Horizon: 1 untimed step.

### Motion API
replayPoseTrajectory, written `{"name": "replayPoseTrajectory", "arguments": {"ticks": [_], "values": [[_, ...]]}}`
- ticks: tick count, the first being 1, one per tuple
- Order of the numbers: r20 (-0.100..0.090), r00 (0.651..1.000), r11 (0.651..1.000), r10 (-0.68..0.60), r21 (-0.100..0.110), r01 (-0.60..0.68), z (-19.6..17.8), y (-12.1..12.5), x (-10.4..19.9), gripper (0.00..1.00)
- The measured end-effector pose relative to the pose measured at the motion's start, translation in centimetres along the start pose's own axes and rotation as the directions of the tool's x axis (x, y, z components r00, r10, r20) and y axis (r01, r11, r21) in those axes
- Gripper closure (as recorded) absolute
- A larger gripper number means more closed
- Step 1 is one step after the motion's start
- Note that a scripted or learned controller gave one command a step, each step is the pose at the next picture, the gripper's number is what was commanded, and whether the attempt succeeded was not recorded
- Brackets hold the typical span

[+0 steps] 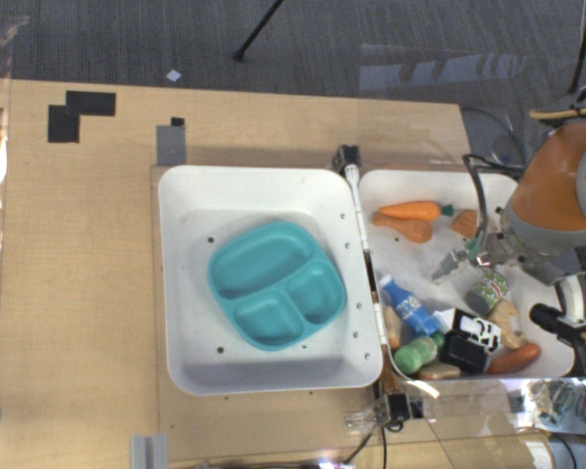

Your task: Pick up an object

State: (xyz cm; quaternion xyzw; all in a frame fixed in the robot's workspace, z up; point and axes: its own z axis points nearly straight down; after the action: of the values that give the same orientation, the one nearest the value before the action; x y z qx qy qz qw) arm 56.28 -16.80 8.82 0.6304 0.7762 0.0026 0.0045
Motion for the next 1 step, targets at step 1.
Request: {"name": "replayPoseTrajectory", "arguments": {"ticks": [1], "values": [[0.003,1.000,1.000,-0.028,-0.001,0.028,-0.12,-5.64,-1.28,0.00]]}}
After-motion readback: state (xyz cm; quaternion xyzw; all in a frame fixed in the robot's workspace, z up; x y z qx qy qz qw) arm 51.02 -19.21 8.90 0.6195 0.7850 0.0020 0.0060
